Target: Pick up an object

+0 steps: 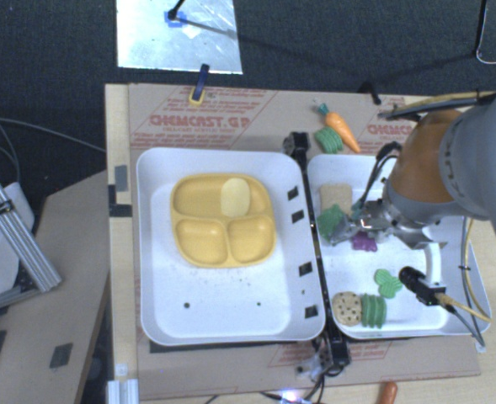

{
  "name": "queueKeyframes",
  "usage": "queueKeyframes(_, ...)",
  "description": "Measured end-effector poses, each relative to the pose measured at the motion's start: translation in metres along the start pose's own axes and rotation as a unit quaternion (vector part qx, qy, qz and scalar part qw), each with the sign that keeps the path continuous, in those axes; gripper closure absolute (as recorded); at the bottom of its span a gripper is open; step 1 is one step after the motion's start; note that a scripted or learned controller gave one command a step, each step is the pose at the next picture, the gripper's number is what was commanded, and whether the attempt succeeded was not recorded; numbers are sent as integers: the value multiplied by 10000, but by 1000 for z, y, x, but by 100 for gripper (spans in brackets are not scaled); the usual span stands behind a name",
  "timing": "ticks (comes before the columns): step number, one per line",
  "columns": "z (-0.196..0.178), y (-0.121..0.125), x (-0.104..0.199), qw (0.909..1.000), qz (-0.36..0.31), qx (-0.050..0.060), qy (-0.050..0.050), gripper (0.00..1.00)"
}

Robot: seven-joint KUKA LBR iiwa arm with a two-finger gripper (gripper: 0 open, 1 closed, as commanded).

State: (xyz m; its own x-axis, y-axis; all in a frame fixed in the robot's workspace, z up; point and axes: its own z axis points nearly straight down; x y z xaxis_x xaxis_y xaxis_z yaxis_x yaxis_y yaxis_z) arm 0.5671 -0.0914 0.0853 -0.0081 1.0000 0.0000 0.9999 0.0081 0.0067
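Toy carrot (342,127) lies beside red "CHEMCAST" print (199,121).

Arm (466,162) cut off by the frame's right edge; its bulk hides the right bin's (416,326) upper right corner and far rim. Gripper (359,225) sits low over that bin; finger state unreadable. Purple item (365,242) just below gripper, part covered, identity unclear. Orange object (387,390) below the bin, cut by the bottom edge. Small blue item (176,18) on the foil sheet (178,23), too small to identify.
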Motion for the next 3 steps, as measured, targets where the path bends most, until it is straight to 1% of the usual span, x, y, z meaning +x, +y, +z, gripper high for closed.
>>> queueKeyframes(1,-10,-2,-3,10000,20,15,-1,100)
queueKeyframes(2,-105,22,71,10000,-23,-26,13,100)
queueKeyframes(3,-195,8,159,10000,-32,-21,27,100)
